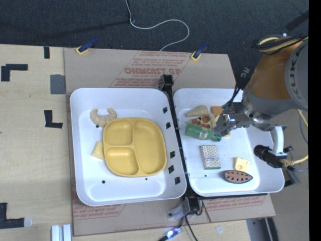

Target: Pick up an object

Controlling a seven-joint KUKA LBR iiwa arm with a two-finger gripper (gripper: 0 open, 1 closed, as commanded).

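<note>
— Green is what I'd watch: the green bottle point(199, 132) lies on its side just beside the hand point(223, 124), on the side away from the arm, with the pizza slice point(201, 119) touching it and the pale bread piece point(197, 111) just beyond that.

— Is the hand clenched on anything?

— I can't tell. It is low in the right bin point(261, 187), dark against the clutter, and I see nothing clearly held in it.

— So what could go wrong?

— The pile is tight. Closing there could pinch two things at once, or the bottle, being round, could roll out and be pushed toward the divider. I'd judge the grip uncertain.

— Easier targets?

— Nearer the camera from the hand, the patterned packet point(210, 155) lies flat and apart; flat things are hard to get under. Past it sit the cheese wedge point(242, 164) and watermelon slice point(237, 176), near the bin's front wall. Well away, across the divider, the yellow divided plate point(134, 146), croissant point(102, 116) and a yellow wedge point(98, 149) lie in the left bin point(80, 104).
</note>
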